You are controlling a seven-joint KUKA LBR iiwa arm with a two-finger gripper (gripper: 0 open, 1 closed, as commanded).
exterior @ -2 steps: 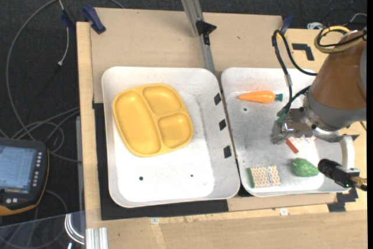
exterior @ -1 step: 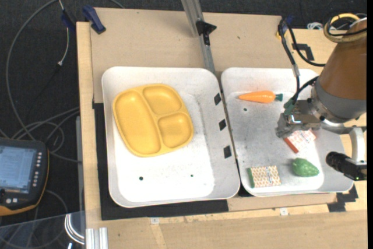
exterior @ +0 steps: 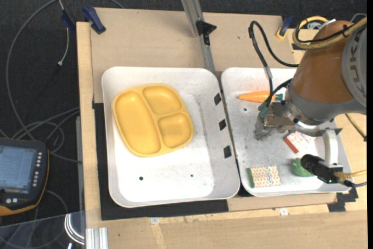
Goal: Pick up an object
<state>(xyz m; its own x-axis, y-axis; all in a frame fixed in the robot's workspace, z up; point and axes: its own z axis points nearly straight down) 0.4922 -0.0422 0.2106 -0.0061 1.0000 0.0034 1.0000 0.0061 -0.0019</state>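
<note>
My gripper point(exterior: 263, 128) hangs low over the middle of the right bin point(exterior: 245, 181), under the orange wrist band. An orange carrot point(exterior: 254, 97) lies just behind it, near the bin's far side. A small patterned packet point(exterior: 264, 175) rests at the bin's front, a red-and-white packet point(exterior: 298, 141) peeks out beside the wrist, and a green item point(exterior: 300, 167) lies at the front right. Nothing shows between the fingers.
A yellow three-compartment plate point(exterior: 152, 119) lies in the left bin point(exterior: 163, 186). A metal pole point(exterior: 192, 3) runs down to the gap between the bins. Cables point(exterior: 262, 49) trail over the bench behind the right bin.
</note>
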